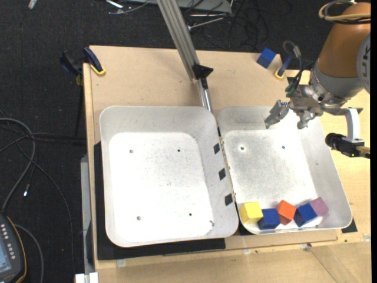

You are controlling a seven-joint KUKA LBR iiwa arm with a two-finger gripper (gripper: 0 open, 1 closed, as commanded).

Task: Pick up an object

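Several small blocks lie in a row along the near edge of the right bin (253,134): a yellow cube (251,211), a blue block (269,218), an orange block (286,210), another blue block (305,214) and a pale purple block (319,206). My gripper (290,118) hangs over the far right part of that bin, well away from the blocks. Its two fingers stand spread apart with nothing between them.
The left bin (109,128) sits beside the right one, with a metal pole (177,31) slanting down to their shared far edge. A blue cube (266,57) rests on the wooden bench behind the right bin. Clamps grip the bench's far corners.
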